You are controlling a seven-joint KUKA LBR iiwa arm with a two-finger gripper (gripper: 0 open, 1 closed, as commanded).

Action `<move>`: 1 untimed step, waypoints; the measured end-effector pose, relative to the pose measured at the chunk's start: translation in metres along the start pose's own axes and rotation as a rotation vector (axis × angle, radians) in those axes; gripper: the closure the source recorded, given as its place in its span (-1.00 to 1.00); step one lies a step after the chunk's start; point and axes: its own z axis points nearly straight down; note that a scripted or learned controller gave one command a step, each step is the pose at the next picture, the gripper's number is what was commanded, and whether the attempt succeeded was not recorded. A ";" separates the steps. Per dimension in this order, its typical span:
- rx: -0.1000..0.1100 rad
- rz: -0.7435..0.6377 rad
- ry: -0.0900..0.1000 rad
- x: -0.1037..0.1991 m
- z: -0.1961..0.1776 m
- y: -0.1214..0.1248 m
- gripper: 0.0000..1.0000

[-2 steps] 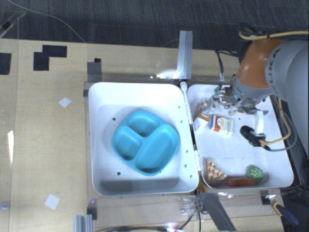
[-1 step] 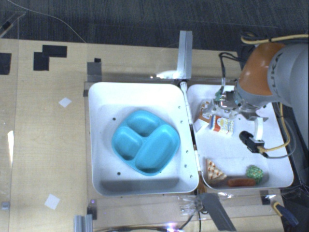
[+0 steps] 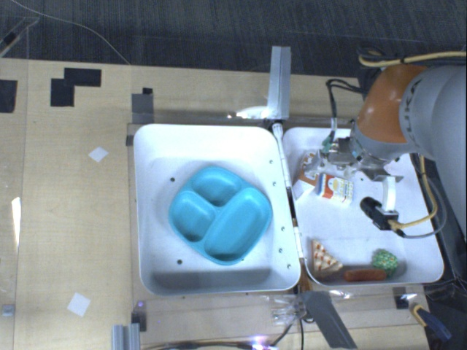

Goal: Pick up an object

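Small carton (image 3: 335, 188) lies flat, upper middle of the right bin (image 3: 430, 261), directly under my claw (image 3: 341, 157). Looks light, thin-walled, crushable; best taken across its narrow sides. Can't tell how far I'm open, or whether anything's gripped. Pizza slice (image 3: 323, 257), broccoli (image 3: 384, 259) well below.

Bench (image 3: 66, 217) — pale wood-tone top, black squares (image 3: 73, 84) marked near its far left corner, small pale tags (image 3: 98, 153) stuck on the left side. Dark carpet (image 3: 182, 13) beyond the far edge, thin cable (image 3: 87, 31) trailing across it. Two shallow white bins side by side: left bin (image 3: 157, 159) and right bin (image 3: 430, 261), rims touching along a shared divider. Grey metal post (image 3: 279, 82) upright behind the join — brackets at the bin corners.
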 end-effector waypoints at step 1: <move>0.006 -0.053 0.006 -0.024 0.000 -0.002 -1.00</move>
